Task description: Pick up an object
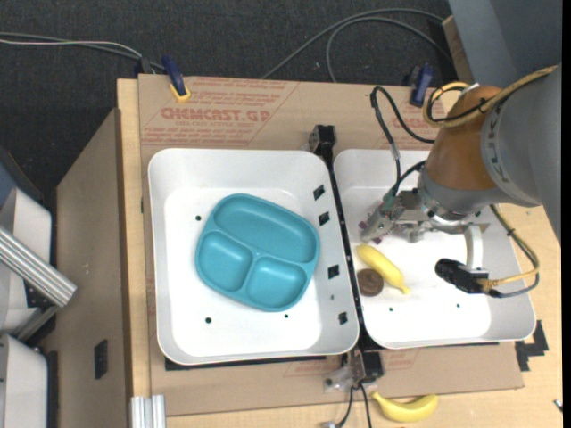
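A yellow banana (382,267) lies in the right bin (428,328), near its left wall. A small brown round object (369,282) rests against the banana's lower side. My gripper (378,225) hangs low over the right bin, just above and slightly left of the banana's upper end. The arm reaches in from the right with its orange band above the wrist. The fingers blur into the metal parts, so whether anything sits between them is unclear.
The left bin (169,266) holds a blue divided plate (257,251). A black divider with clips (335,239) runs between the bins. A second banana (407,407) lies outside the bins at the bench's front edge. Cables trail across the back.
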Action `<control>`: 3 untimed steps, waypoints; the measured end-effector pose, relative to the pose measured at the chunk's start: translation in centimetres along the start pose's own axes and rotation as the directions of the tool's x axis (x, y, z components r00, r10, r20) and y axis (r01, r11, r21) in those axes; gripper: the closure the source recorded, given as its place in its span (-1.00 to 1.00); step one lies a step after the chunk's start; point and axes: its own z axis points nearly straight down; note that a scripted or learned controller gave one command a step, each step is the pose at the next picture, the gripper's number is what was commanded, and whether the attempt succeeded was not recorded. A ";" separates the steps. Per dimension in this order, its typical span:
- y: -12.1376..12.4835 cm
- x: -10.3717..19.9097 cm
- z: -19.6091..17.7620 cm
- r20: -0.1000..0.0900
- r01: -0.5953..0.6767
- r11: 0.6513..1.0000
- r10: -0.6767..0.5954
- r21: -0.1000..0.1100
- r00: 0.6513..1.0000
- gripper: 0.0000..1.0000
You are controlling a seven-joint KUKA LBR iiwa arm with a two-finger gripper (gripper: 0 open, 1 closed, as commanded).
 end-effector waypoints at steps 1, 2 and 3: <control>0.1 0.1 -1.1 -0.001 0.000 1.000 0.000 -0.002 1.000 1.00; 1.1 -0.4 -6.4 0.003 0.002 1.000 -0.002 -0.009 1.000 1.00; 1.8 0.5 -11.4 0.002 0.003 1.000 -0.003 -0.010 1.000 1.00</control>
